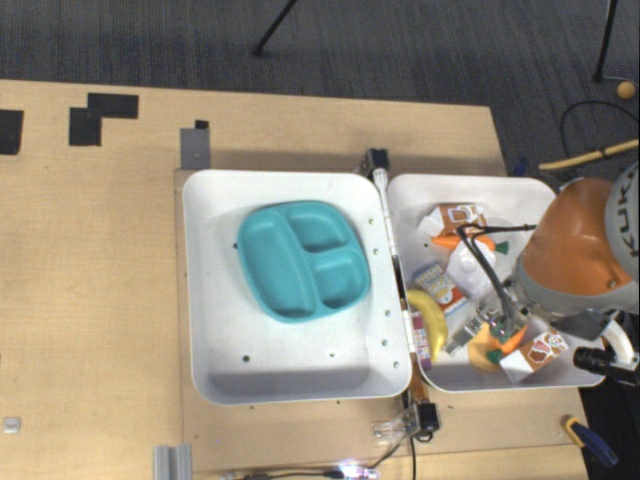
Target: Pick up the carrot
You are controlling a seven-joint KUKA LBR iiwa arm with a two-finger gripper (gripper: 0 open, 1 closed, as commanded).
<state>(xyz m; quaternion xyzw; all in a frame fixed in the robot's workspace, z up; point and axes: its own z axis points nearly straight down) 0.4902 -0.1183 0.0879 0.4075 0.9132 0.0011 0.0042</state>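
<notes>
Progress looks partial: the gripper [487, 330] is down in the right bin [530, 184] over the clutter, with the carrot [512, 340] just beside it, grasp state impossible to tell.

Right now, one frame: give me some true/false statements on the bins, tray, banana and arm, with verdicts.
1. The teal tray lies in the left bin. True.
2. The banana lies on the teal tray. False: it lies in the right bin, near the wall between the two bins.
3. The arm reaches over the right bin. True.
4. The tray compartments hold food. False: all of them show bare teal.
5. The hand hangs over the left bin. False: it is low in the right bin's near part, among the clutter, with an orange piece beside it.
</notes>
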